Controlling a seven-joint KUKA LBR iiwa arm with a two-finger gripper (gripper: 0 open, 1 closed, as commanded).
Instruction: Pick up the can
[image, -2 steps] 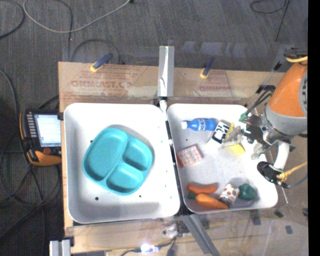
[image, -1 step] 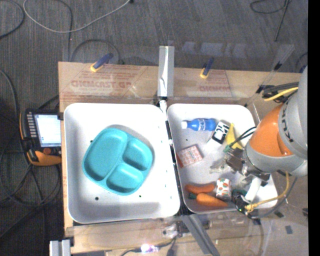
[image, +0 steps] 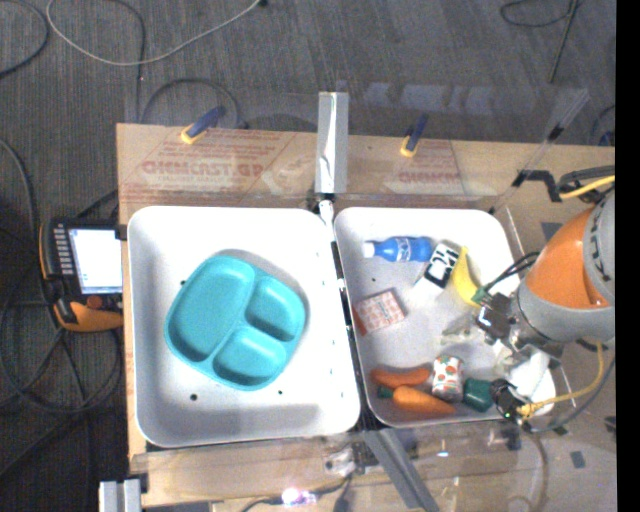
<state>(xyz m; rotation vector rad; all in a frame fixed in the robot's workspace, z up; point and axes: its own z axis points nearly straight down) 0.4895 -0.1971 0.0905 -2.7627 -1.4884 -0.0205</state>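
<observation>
Two white bins: left bin (image: 140, 400) has one teal tray (image: 236, 320). Right bin (image: 420, 216) holds one bottle (image: 398, 249), two carrots (image: 408, 378), one banana (image: 464, 282), one pink packet (image: 380, 311), one can (image: 447, 375), lying near the front wall, unlifted. Nothing done yet. Gripper (image: 500, 335) sits by the right wall; grip state: can't tell.

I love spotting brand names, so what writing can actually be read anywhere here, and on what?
Cardboard sheet behind the bins: faded red print, too blurred to read.
Blue-labelled bottle: label unreadable.
Black-and-white packet: markings too small to read.
Pink packet: print unreadable.
Can: label too small to read.
Handheld screen: washed out.
Nothing is legible.
</observation>
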